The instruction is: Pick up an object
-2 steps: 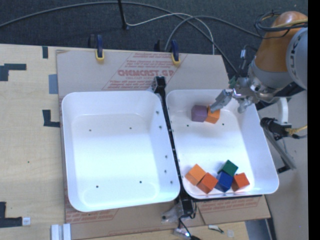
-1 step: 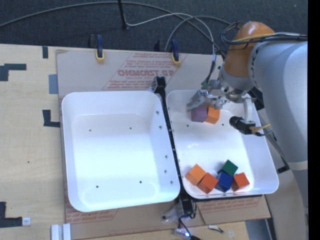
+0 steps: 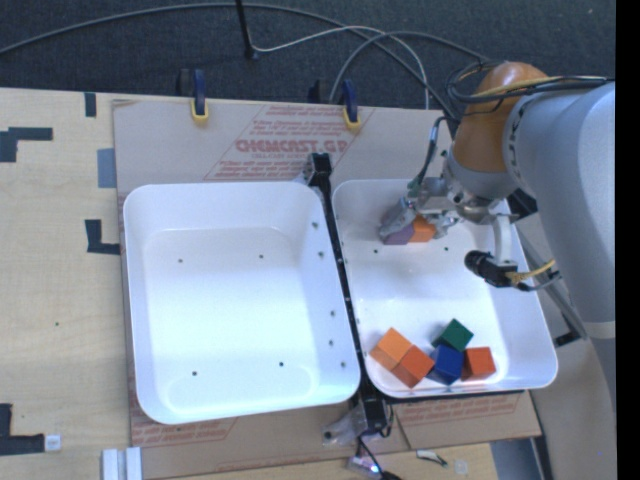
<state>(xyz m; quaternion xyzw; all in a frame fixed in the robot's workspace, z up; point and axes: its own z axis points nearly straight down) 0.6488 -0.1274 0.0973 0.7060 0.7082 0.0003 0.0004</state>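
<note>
My gripper [image 3: 405, 224] hangs over the far part of the right bin [image 3: 520, 313], reaching in from the right. Right at its tip I see a purple block [image 3: 398, 235] and a small orange block [image 3: 424, 231] side by side. The gripper body partly covers both, and I cannot tell whether either one is gripped or lying on the bin floor. Near the bin's front edge lies a cluster: two orange blocks [image 3: 400, 355], a blue block [image 3: 447, 364], a green block [image 3: 458, 334] and another orange block [image 3: 480, 362].
The left bin [image 3: 225, 303] stands beside the right one, parted from it by a black divider strip [image 3: 335, 258]. Cables run off the arm's wrist [image 3: 505, 268] above the right bin's middle. Two clamps [image 3: 200, 103] hold the cardboard base at the back.
</note>
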